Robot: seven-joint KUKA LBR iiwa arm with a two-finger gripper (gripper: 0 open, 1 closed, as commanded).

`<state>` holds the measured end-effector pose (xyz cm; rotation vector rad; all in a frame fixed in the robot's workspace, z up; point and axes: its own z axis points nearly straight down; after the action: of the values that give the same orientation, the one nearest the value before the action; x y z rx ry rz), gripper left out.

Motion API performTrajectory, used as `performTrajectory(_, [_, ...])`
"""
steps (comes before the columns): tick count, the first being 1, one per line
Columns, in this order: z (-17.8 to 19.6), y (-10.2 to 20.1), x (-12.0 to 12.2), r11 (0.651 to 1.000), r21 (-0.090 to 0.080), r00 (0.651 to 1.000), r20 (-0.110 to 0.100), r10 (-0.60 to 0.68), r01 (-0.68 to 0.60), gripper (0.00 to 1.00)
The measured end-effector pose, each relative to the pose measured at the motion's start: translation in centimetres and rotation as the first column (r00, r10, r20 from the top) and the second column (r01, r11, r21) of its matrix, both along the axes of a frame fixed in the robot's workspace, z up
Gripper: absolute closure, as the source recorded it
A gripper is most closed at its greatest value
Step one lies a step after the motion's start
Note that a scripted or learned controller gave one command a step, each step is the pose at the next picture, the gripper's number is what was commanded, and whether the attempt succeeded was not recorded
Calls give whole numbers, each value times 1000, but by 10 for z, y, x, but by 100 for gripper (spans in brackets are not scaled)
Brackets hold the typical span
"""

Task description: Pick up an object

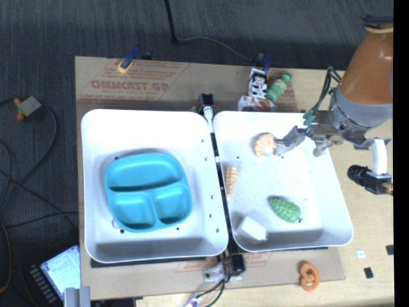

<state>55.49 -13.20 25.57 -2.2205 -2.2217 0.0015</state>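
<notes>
Fingers of the gripper [285,142] reached into the right bin [332,190] near its far edge, their tips right beside a pale shell-like pastry [264,144]; whether they were spread or closed, I could not tell. A green bumpy toy [284,208] lay toward the near right corner, a white block [252,228] by the near edge, a waffle-textured piece [230,177] along the left wall. In the left bin [96,171] sat a blue divided tray [148,191].

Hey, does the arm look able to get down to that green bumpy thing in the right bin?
Probably yes. The green bumpy object lies alone on the right bin's floor, nothing over it.
</notes>
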Motion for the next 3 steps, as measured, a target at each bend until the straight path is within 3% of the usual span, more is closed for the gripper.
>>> performTrajectory(1, [-126,-4,5,1000,1,1000,-5,-1,1,0])
performTrajectory(2, [-168,-66,-24,1000,2,1000,5,1,-1,0])
performTrajectory(3, [-128,-8,-34,1000,1,1000,0,1,-1,0])
